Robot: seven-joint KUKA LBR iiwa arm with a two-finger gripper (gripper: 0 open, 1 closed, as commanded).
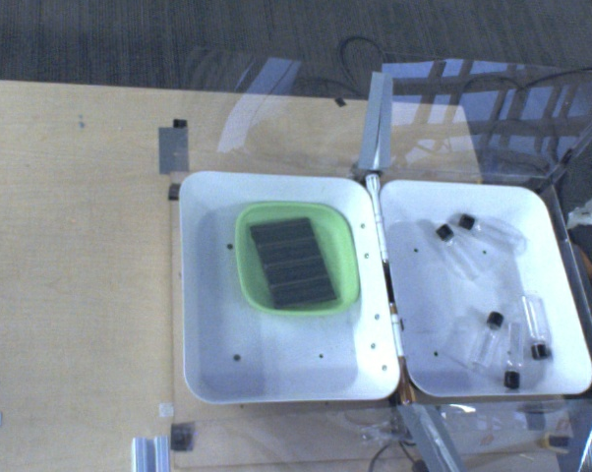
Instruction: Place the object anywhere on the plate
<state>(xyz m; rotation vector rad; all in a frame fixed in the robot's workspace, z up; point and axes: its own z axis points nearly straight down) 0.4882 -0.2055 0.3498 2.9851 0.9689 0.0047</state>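
Status: dark ribbed block (293, 262) is lying flat on the green plate (249, 226) in the left bin (203, 293), well inside the rim, nothing overhanging. Long axis runs roughly top to bottom of frame, tilted a bit so the far end leans left. By the look of it the placement goal is met as things lie.

Jaw state: cannot tell from this frame, so not claiming open or closed, and not claiming a hold on anything.

Right bin (473, 214) has several small clear vials with black caps: two up near the far side (455, 228), the rest clustered near-right (517, 347). All well apart from the plate, divider between.

I come in from the right, so the block lies leftwards across the divider; any retouch would close across its short width
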